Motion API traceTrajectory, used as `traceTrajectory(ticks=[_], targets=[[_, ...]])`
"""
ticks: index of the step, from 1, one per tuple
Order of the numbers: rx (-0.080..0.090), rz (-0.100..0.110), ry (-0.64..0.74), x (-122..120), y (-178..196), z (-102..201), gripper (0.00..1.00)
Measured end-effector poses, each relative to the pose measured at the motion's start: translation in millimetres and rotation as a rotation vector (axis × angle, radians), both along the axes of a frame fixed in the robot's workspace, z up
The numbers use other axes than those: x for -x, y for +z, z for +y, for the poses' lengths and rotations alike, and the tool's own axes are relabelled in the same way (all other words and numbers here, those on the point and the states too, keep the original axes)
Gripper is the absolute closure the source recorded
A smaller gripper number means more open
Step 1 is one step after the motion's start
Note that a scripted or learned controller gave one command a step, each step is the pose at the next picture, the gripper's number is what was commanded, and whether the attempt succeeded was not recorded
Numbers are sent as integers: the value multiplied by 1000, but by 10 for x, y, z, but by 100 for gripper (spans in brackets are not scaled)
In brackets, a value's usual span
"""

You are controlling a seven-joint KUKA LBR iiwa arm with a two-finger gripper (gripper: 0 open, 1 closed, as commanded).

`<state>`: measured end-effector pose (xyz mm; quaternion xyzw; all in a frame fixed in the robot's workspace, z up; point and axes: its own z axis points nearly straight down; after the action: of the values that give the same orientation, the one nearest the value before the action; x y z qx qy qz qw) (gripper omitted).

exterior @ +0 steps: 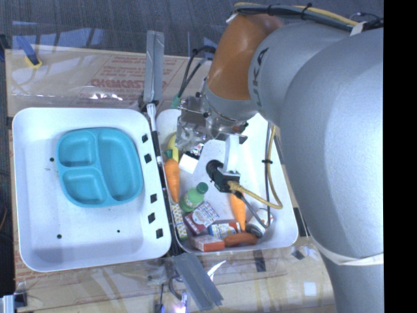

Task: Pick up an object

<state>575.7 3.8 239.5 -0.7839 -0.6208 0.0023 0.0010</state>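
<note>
Table carried two white bins; right bin was cluttered. My gripper hung over its far-left corner. Nearest target, a carrot, lay just below, lengthwise along the wall.

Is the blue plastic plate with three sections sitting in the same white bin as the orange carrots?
No, the blue plastic plate lies alone in the left white bin, while the orange carrots lie in the right white bin.
</note>
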Motion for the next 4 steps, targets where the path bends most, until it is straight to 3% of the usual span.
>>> traceTrajectory(ticks=[1, 2, 3, 4], targets=[[0, 1, 1, 1, -2, 2, 0], [-1, 3, 69, 119, -523, -733, 0], [-2, -1, 168, -108, -1511, -1731, 0], [-3, 5, -13, 21, -1344, -1337, 0]])
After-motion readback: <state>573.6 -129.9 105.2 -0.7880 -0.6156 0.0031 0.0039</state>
